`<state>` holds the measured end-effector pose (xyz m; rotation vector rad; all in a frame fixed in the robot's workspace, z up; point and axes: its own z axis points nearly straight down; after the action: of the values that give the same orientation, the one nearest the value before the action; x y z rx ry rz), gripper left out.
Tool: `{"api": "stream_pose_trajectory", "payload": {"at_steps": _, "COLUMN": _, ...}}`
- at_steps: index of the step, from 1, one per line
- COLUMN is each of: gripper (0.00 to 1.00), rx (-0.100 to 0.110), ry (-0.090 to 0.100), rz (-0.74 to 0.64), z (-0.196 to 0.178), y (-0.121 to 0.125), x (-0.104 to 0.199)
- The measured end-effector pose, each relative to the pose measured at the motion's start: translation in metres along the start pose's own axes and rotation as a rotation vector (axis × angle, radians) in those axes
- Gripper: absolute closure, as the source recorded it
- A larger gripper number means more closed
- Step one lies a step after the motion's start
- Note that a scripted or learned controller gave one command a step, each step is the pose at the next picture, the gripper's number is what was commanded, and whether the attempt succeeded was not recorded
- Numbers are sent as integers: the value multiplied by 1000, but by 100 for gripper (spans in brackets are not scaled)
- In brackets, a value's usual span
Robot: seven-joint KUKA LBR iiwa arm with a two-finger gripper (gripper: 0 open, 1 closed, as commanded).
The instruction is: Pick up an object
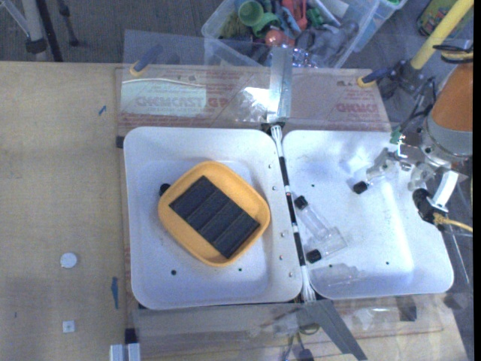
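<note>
A yellow squarish object with a black ribbed top point(213, 212) lies tilted in the middle of the left bin point(143, 153). In the right bin point(421, 265), a clear plastic piece with small black ends point(319, 229) rests near the left wall. A second clear piece point(335, 274) lies at the front wall. My gripper point(391, 192) hangs over the right bin's right half, its fingers point(360, 186) spread apart with only white bin floor between them. It is well to the right of the clear pieces.
A metal divider point(280, 81) runs back from the seam between the bins. Flat cardboard point(195, 96) lies behind them, with a clear tub of toys point(301, 10) farther back. Cables point(443, 218) hang at the right bin's right rim. Bare wooden bench point(52, 201) spreads to the left.
</note>
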<state>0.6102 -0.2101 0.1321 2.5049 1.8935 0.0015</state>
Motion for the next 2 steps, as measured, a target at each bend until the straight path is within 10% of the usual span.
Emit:
{"api": "stream_pose_trajectory", "payload": {"at_steps": 1, "gripper": 0, "rx": -4, "ry": 1, "rz": -45, "z": 45, "y": -17, "x": 56}}
{"api": "stream_pose_trajectory", "payload": {"at_steps": 2, "gripper": 0, "rx": 0, "ry": 5, "rz": -107, "z": 24, "y": 24, "x": 9}}
